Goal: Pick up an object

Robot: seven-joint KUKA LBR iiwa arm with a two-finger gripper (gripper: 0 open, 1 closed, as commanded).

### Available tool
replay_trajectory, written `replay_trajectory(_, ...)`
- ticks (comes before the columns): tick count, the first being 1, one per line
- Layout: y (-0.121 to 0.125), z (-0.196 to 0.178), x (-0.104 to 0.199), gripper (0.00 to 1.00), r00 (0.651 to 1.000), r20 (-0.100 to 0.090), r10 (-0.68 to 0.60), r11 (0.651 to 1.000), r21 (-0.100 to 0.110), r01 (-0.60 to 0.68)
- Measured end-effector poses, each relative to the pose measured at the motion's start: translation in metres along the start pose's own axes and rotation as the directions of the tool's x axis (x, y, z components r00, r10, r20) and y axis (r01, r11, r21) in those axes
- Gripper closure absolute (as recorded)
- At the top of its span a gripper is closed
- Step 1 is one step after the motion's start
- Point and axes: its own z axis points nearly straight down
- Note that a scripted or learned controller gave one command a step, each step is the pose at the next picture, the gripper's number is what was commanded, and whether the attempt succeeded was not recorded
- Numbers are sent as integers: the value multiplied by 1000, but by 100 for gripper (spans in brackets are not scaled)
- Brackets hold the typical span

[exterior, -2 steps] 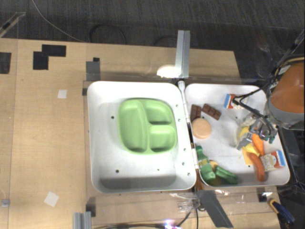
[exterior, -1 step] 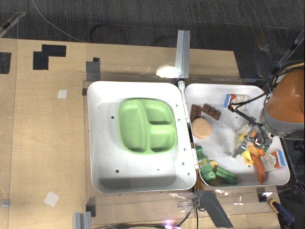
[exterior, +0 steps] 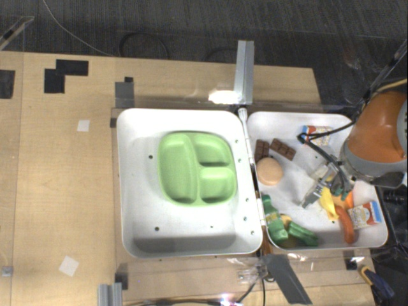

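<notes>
The right bin (exterior: pixel 299 123) holds several small items. Two brown chocolate bars (exterior: pixel 275 148) lie near its upper left, with a tan round bun (exterior: pixel 269 171) just below them. Green toy vegetables (exterior: pixel 287 228) sit in the lower left corner. A yellow banana (exterior: pixel 327 204), an orange carrot (exterior: pixel 346 225) and a small white carton (exterior: pixel 364 215) lie at the lower right. My gripper (exterior: pixel 313 195) hangs low over the bin's middle, just left of the banana and right of the bun. Nothing shows clearly in its grasp.
The left bin (exterior: pixel 137 171) holds a green divided plate (exterior: pixel 196 167). A small red and blue packet (exterior: pixel 313 132) lies at the right bin's far edge. The arm's orange band (exterior: pixel 377 129) looms over the right bin's right side. A metal post (exterior: pixel 244 72) stands behind the bins.
</notes>
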Motion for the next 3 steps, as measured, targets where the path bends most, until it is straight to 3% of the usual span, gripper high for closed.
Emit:
replay_trajectory(1,3,-14,-4,100,1000,14,-10,1000,-4,10)
replay_trajectory(2,76,-133,19,100,993,4,-114,993,-7,114)
replay_trajectory(3,74,-100,-81,100,996,-7,83,997,2,-83)
